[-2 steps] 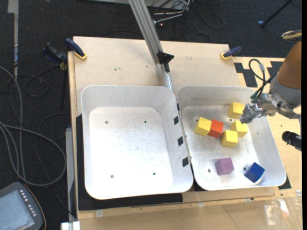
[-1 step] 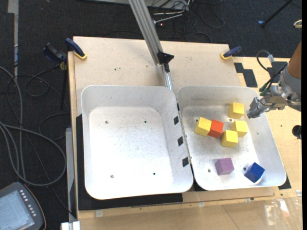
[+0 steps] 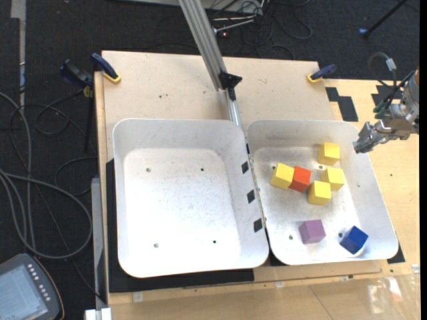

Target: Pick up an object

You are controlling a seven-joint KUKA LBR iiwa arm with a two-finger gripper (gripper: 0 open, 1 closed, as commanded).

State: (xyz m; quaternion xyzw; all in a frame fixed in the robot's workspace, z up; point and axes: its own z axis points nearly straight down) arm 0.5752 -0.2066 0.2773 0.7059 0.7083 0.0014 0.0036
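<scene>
Nearest the front rim of the right bin (image 3: pixel 373 199) we log a blue cube (image 3: pixel 353 239), purple cube (image 3: pixel 311 231) | mid-bin: yellow-orange cluster (image 3: pixel 301 177), crowded | blue cube looks light, rigid; grip flat sides | far right: gripper (image 3: pixel 366 141), finger state unreadable.

Even, bright overhead lighting; shadows soft and short. White bins (image 3: pixel 180 199) slightly overexposed. Focus sharp; mild blur at tool (image 3: pixel 365 142).
</scene>
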